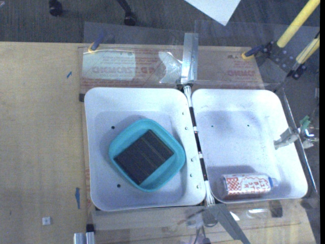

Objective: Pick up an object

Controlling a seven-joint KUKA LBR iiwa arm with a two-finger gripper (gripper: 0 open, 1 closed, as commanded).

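Wooden bench carries two shallow white bins side by side, and between them we have three candidates for the pick. In the left bin a teal dish sits near the middle, turned at an angle to the walls, with a dark ribbed block lying inside it. In the right bin a red-and-white patterned tube lies on its side close against the near wall, its blue cap pointing toward the right-hand wall. We cannot tell from this view how far the gripper is opened, nor whether it has hold of anything, so we judge the pick as not yet made and the approach as the step in hand. We would choose the tube: it is narrow enough to close across, it lies alone, and it is on the side the arm reaches in from. To do it well we should come down over the middle of its body and close across its short width, not along its length. The near wall is the worry, since one side of the grasp has to fit between tube and wall; tilting slightly inward, or nudging the tube clear first, may help. We should also keep away from the metal fitting on the right wall. A round tube may roll under an off-centre squeeze.
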